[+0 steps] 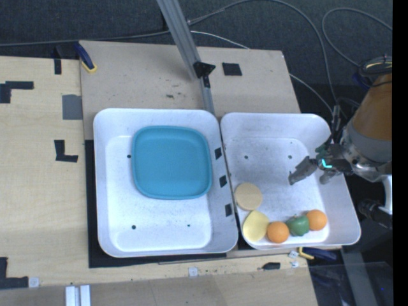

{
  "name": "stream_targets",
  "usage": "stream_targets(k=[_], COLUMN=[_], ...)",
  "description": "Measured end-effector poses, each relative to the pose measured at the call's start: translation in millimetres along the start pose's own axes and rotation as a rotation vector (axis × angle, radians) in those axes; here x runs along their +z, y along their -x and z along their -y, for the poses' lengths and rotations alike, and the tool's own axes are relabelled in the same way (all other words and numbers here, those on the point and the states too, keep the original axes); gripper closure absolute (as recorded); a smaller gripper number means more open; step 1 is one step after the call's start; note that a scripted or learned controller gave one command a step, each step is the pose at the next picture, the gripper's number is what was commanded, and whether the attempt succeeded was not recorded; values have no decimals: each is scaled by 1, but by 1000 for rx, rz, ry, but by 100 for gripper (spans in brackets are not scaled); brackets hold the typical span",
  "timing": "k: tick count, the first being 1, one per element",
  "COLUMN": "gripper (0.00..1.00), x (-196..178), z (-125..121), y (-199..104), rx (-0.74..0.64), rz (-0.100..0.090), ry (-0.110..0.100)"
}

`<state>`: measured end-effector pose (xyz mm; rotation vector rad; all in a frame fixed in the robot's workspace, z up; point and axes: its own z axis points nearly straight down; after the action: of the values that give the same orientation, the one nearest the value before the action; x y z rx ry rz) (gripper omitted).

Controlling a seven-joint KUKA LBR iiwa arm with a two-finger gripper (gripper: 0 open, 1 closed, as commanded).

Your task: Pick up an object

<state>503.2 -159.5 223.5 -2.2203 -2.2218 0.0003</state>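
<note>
Your tool (pixel 310 169) hangs over the right bin (pixel 271 129) with fingers apart and nothing between them. The small pieces, like the orange ball (pixel 278 232), crowd its near wall.

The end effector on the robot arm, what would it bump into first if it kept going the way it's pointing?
Probably the bare white floor of the right bin. The end effector points left and slightly down over it, and nothing lies right ahead. The pale round disc sits just below that line, but depth is hard to judge.
</note>
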Motion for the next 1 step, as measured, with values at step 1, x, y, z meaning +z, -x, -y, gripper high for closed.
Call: stream_targets(k=[1], gripper=[0], x=[0], z=[0], y=[0], rx=[0], rz=[0], ry=[0])
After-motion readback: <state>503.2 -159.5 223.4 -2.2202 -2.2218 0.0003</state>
